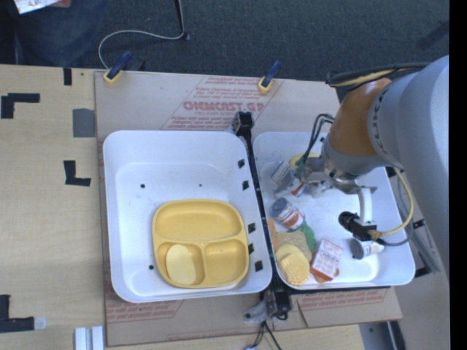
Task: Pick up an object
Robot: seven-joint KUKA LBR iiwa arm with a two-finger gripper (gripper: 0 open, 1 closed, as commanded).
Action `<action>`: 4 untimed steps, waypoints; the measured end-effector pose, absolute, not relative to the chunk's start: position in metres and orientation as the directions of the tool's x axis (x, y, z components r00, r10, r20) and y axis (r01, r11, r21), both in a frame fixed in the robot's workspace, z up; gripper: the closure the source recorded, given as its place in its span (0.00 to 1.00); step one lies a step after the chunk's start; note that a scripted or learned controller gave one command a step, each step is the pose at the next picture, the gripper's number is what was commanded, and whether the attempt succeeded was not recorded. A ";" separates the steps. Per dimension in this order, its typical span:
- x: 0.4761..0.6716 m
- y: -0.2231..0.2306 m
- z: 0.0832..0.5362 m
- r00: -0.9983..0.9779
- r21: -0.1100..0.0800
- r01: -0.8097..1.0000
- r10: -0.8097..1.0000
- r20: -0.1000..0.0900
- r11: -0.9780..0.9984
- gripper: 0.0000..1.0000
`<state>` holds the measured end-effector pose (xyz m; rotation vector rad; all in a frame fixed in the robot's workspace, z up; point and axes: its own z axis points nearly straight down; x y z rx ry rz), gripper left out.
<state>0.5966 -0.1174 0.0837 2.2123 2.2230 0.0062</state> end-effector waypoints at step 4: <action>0.669 -0.110 0.085 -0.002 -0.001 1.000 1.000 0.001 0.002 0.00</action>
